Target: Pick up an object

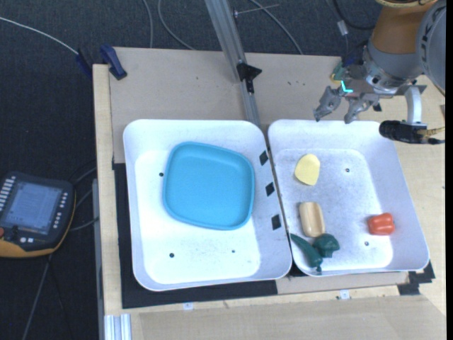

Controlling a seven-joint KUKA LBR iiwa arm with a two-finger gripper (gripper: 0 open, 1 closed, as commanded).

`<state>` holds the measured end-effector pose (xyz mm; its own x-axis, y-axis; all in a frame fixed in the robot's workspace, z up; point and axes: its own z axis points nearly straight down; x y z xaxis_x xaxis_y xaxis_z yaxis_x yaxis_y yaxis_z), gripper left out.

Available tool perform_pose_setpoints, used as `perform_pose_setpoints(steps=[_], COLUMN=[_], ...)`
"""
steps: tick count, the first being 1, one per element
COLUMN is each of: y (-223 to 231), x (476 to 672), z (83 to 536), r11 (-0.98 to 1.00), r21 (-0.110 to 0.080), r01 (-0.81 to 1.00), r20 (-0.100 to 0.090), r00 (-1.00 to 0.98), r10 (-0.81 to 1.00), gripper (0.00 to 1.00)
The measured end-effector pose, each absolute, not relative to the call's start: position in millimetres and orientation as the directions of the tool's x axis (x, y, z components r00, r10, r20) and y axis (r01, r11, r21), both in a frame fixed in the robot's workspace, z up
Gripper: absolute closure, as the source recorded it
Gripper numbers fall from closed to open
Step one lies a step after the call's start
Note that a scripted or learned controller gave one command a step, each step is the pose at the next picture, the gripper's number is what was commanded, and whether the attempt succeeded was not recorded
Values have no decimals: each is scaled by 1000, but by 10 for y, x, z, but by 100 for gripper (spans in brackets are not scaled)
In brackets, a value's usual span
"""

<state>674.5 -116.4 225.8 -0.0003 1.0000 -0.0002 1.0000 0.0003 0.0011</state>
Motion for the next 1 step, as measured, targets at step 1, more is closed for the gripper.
perform_pose_setpoints(steps=[1], y=[-1164], x=[6745], z=[2257], r11=[0], r21=[1], r01=[1000], r20=[0], r00=[0], r10=[1000], gripper=[0])
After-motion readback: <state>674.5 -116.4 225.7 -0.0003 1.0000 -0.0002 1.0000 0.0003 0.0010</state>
